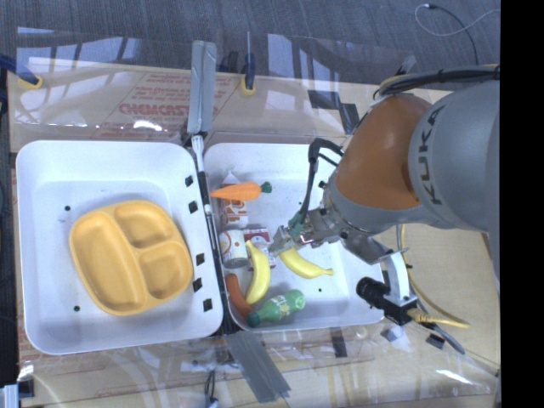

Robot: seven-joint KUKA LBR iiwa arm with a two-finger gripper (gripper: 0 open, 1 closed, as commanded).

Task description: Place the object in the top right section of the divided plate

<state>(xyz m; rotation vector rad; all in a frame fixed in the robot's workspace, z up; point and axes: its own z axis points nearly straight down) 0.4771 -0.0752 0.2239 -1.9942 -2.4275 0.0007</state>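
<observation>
Gripper low in right bin, fingers can't tell, by two bananas and carrot. Yellow plate waiting in left bin. Could grab two crowded toys, or slip off

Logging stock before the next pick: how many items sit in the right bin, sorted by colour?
Yellow: 2, banana and banana
Orange: 2, carrot and a sausage-like piece
Green: 1, bottle
White/red packets: 2, and
Total: 7, with some overlap near the gripper
</observation>
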